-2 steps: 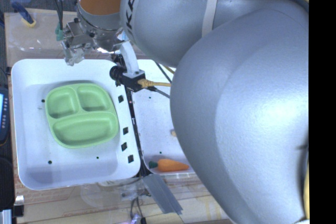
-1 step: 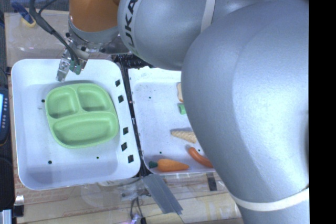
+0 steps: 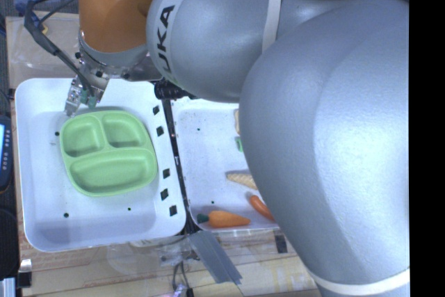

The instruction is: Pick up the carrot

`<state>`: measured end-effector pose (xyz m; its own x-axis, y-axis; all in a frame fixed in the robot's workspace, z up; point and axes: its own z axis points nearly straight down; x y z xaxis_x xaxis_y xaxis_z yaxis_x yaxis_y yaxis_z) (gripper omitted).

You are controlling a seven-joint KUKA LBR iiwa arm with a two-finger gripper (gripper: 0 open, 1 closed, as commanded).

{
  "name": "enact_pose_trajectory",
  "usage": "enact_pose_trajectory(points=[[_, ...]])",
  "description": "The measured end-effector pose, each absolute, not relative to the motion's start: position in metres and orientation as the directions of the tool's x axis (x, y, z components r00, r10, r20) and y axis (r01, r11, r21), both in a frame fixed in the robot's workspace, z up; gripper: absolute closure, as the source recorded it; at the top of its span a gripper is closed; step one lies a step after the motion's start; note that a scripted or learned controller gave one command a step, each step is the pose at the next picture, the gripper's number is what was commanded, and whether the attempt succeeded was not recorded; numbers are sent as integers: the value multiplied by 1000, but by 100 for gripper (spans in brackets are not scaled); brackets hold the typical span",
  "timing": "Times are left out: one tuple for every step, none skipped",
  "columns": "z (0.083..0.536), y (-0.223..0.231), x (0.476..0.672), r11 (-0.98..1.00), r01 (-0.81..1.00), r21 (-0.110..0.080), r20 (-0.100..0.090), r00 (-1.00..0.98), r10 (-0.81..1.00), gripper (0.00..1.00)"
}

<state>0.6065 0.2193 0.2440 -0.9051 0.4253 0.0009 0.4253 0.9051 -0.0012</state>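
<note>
KUKA arm (image 3: 299, 80) bulks across the view from 3 o'clock, masking much of the right bin (image 3: 208, 149). Left bin (image 3: 28, 149) holds a green divided plate (image 3: 108, 153). Gripper (image 3: 78, 99) hangs at the plate's 11 o'clock edge; pincer spread cannot be told. Carrot (image 3: 226, 220) lies at 6 o'clock in the right bin, well apart from the gripper, with a second orange piece (image 3: 261, 206) just beside. Risks, judged: descending here catches the plate; crossing over, grabbing the wrong orange piece.

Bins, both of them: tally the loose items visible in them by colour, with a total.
Green: 1, the divided plate in the left bin.
Orange: 2, a carrot and a second orange piece partly behind the arm, in the right bin.
Tan: 1, a pale piece.
Total: 4 visible; the arm hides more of the right bin.
</note>
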Motion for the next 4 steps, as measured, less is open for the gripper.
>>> enact_pose_trajectory(points=[[191,218,565,767,642,-5,2,-767,642,100],[339,204,549,622,783,9,-4,-622,783,100],[279,190,511,816,578,-3,2,-816,578,100],[254,197,565,984,178,0,-2,-984,178,100]])
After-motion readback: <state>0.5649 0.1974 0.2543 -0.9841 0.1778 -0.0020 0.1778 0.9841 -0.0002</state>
